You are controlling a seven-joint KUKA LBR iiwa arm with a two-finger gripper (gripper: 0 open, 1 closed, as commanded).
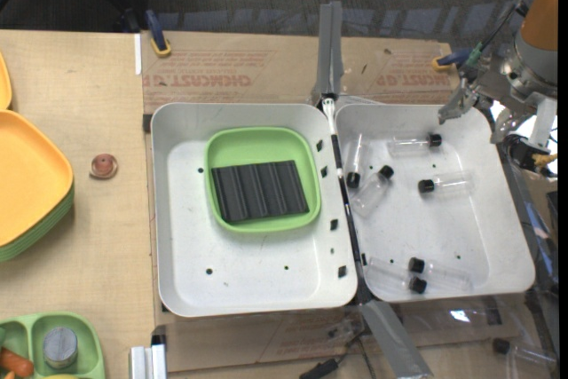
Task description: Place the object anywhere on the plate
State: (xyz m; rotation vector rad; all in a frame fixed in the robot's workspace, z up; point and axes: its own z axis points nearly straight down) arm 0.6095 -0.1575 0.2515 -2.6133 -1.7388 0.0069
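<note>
- gripper [461,102] over right bin's [497,275] far right corner; finger state: can't tell
- nearest vial [414,143] lies just left of it, apart
- green plate [263,144] in left bin [177,280], dark grey block [259,191] on it

We saw the arm [536,58] as a grey body with an orange band [543,22] above the wrist. Below the band sat silver-grey metal wrist parts, with a green-tipped connector [477,56] and thin dark cables [497,27] running alongside them.
</note>
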